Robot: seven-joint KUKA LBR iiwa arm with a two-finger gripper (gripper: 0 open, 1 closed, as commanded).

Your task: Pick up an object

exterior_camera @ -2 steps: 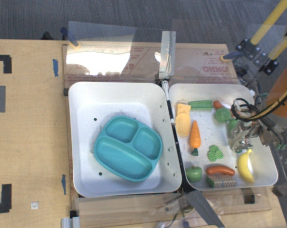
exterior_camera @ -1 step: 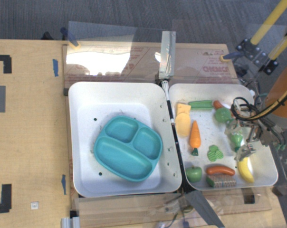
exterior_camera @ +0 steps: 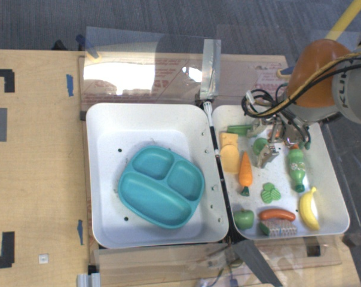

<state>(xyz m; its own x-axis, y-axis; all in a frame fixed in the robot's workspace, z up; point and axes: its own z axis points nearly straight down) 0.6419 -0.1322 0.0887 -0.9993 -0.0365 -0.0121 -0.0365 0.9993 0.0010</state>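
Two shallow white plastic bins sit side by side on a pale wooden bench (exterior_camera: 37, 178), their inner rims touching. The left bin (exterior_camera: 103, 130) holds one teal sectioned plate (exterior_camera: 161, 186), glossy, three compartments, with bare floor all round it. The right bin (exterior_camera: 336, 208) is crowded with toy food: a yellow cheese block (exterior_camera: 229, 140) just above an orange-yellow rounded piece (exterior_camera: 229, 158), a carrot (exterior_camera: 245, 170), a green leafy piece (exterior_camera: 270, 192), a green apple (exterior_camera: 244, 219), a red sausage (exterior_camera: 277, 214), a banana (exterior_camera: 309, 208) near the right rim and a green bottle (exterior_camera: 297, 168). The gripper (exterior_camera: 269, 150) hangs low over the bin's upper middle; whether the jaws are released or clenched cannot be told, cables and metalwork blurring them. A small green item beside it is partly hidden.
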